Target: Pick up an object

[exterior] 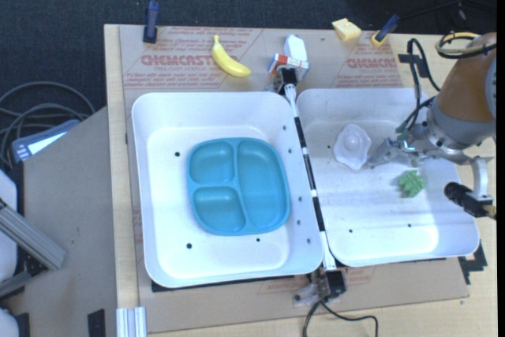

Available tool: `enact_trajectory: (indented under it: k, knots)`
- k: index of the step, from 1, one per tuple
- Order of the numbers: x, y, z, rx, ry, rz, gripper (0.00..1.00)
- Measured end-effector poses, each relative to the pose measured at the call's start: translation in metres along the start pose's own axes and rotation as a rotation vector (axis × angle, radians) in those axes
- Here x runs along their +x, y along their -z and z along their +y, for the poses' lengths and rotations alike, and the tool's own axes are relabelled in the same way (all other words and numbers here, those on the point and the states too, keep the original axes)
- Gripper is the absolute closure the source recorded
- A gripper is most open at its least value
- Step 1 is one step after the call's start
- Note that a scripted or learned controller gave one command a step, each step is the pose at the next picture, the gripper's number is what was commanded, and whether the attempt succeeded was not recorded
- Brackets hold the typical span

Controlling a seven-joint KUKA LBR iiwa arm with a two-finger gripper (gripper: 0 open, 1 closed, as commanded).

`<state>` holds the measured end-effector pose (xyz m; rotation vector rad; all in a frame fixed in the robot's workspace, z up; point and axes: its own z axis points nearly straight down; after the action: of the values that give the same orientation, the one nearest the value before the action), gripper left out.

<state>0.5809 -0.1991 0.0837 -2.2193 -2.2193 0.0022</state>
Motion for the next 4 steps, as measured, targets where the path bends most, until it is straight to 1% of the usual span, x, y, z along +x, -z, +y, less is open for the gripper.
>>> enact_trajectory:
  k: [1, 2, 3, 4]
  knots:
    - [-0.006, 0.001, -0.045, -0.001, -0.001, 0.0, 0.0]
    - [-0.006, 0.011, -0.044, -0.004, -0.002, -0.002, 1.0]
    - [-0.006, 0.011, -0.044, -0.004, -0.001, -0.001, 0.0]
    - [0.034, 0.036, -0.102, -0.001, 0.0, 0.0, 0.0]
